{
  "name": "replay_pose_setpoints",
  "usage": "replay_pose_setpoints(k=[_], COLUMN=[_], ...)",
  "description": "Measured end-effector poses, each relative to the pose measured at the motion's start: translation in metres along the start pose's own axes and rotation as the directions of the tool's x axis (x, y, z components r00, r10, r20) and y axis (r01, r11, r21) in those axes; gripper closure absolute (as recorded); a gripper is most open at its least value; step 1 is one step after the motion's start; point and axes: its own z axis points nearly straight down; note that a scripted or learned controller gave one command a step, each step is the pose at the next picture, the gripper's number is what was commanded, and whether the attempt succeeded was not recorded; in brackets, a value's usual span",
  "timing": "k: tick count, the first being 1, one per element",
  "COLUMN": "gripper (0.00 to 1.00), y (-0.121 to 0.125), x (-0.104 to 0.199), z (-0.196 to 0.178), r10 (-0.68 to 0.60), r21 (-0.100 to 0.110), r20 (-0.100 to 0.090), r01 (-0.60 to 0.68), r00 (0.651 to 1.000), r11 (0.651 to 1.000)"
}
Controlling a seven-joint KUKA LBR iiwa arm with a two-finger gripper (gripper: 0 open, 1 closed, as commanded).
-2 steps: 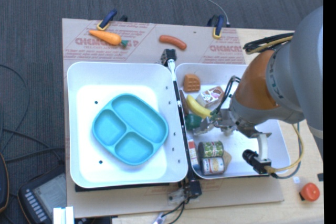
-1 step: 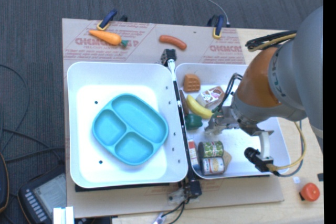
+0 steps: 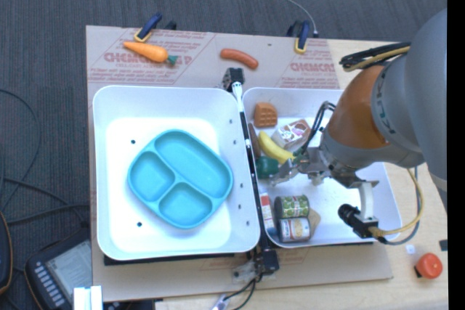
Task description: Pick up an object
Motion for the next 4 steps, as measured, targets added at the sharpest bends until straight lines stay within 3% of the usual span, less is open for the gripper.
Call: replay_pose_setpoints(k=[1,2,3,4], gripper=[1.0,0.0,0.0,1.0], y=[0.0,0.0,-0.036,-0.035], x=[0.0,0.0,-0.007,-0.008], z=[-0.009,-0.009,0.01,-0.001], r10=[0.0,0.001,-0.001,0.001], r21=[0.001,0.002,-0.006,-0.009], r20=[0.0,0.0,0.0,0.002], r01=[0.0,-0.001,0.001,-0.001], r00=[1.0,1.0,1.0,1.0], r11=[1.0,1.0,1.0,1.0])
